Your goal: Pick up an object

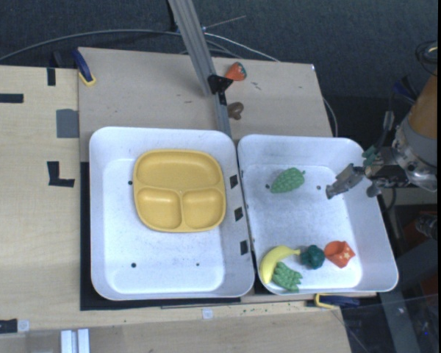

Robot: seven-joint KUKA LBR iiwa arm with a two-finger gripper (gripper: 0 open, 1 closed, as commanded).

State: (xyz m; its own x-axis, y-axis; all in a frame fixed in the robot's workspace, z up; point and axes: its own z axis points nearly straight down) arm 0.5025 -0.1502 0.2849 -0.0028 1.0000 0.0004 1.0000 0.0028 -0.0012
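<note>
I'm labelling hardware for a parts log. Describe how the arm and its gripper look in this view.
At the right edge, the arm shows an orange band above a grey, rounded wrist section. Below it sits a cluster of dark and metallic fittings, with thin dark cables running up beside it. The gripper is dark grey, slim and angular, ending in narrow fingers. No markings are legible.

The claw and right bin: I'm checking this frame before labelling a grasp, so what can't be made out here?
- Claw, camera view: too small and blurred to read its finger spacing.
- Arm: cut off by the right edge.
- Green toy beside the banana: too small to identify.
- Dark green piece: shape unclear, blurred.
</note>
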